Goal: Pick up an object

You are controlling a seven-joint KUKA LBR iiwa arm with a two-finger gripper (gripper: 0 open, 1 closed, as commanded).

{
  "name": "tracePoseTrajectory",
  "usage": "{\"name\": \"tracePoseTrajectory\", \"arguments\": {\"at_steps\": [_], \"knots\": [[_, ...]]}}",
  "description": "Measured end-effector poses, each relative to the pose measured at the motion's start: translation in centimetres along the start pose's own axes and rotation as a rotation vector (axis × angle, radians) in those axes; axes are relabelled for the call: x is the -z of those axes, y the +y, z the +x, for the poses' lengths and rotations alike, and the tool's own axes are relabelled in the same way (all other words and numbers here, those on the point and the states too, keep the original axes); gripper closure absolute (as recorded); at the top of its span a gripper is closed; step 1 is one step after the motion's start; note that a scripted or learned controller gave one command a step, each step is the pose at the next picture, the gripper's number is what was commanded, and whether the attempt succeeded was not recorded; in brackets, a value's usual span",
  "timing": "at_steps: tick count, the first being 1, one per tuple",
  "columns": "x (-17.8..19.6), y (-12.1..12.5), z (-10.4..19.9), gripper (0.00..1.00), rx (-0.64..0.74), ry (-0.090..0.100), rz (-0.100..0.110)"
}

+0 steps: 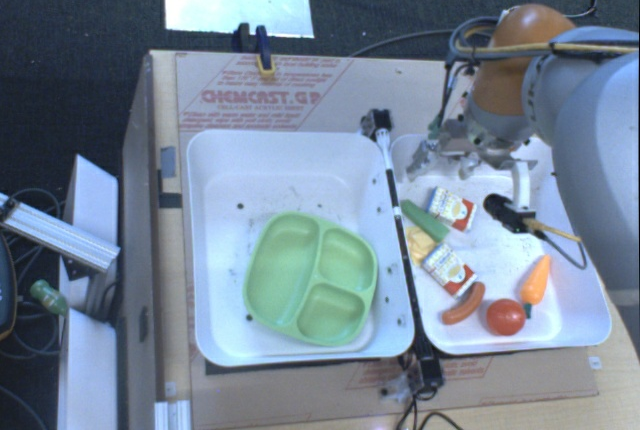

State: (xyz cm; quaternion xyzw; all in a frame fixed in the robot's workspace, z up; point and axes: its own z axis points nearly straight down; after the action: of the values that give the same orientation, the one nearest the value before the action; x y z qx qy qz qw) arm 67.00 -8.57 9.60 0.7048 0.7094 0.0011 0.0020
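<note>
White bin [575, 323] on the right is crowded — we can't tell the gripper [470, 153] state, and risk nudging the carton [451, 208] aside.

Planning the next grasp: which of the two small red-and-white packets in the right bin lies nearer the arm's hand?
The upper red-and-white packet, beside the green stick; the other packet lies lower, by the sausage.
</note>
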Motion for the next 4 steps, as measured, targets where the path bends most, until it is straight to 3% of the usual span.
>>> {"name": "tracePoseTrajectory", "arguments": {"at_steps": [4], "knots": [[-1.10, -0.10, -0.02, 0.00, -0.003, 0.000, 0.002]]}}
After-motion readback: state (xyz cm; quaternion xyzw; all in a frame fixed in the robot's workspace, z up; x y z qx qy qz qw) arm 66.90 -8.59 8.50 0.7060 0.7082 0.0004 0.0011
